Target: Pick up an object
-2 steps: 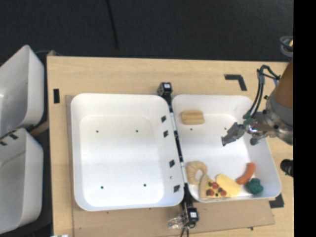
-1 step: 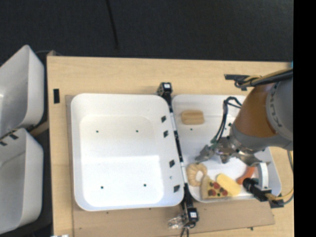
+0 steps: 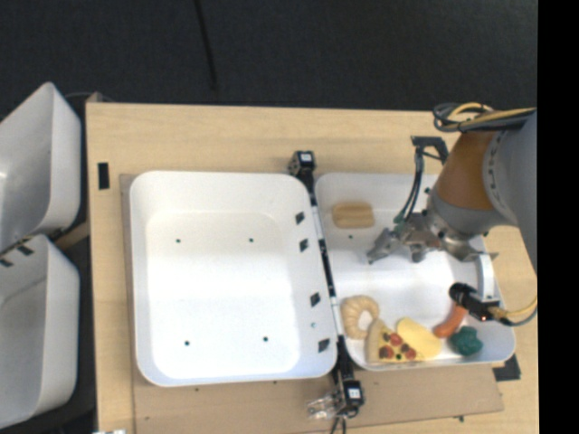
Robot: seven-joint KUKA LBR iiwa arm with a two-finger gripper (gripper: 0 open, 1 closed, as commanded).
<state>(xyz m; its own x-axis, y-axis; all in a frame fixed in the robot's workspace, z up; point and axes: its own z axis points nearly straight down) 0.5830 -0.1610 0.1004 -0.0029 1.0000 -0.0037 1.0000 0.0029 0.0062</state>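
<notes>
- Objects for picking lie in the right bin (image 3: 409, 184): a tan bread roll (image 3: 353, 214), a pretzel-shaped pastry (image 3: 359, 315), a pizza slice (image 3: 393, 344), a yellow wedge (image 3: 419, 336), an orange carrot-like piece (image 3: 450, 320) and a green piece (image 3: 467, 341).
- Bread roll position: far part of the right bin, near the divider between the two bins, well apart from the other items.
- Pastry, pizza slice, yellow wedge, orange piece and green piece are clustered along the near edge of the right bin; the pizza slice and yellow wedge touch or overlap.
- Gripper (image 3: 395, 245) is positioned over the middle of the right bin, to the right of the bread roll and apart from it. Its fingers appear spread apart, and nothing is visible between them.
- Arm (image 3: 470, 174) enters from the right side, with the orange band directly above the wrist.
- Left bin (image 3: 145, 242) sits beside the right bin on the wooden surface (image 3: 226, 134); small dark marks are visible on its floor.
- Two white containers (image 3: 32, 242) stand off the left edge of the surface.
</notes>
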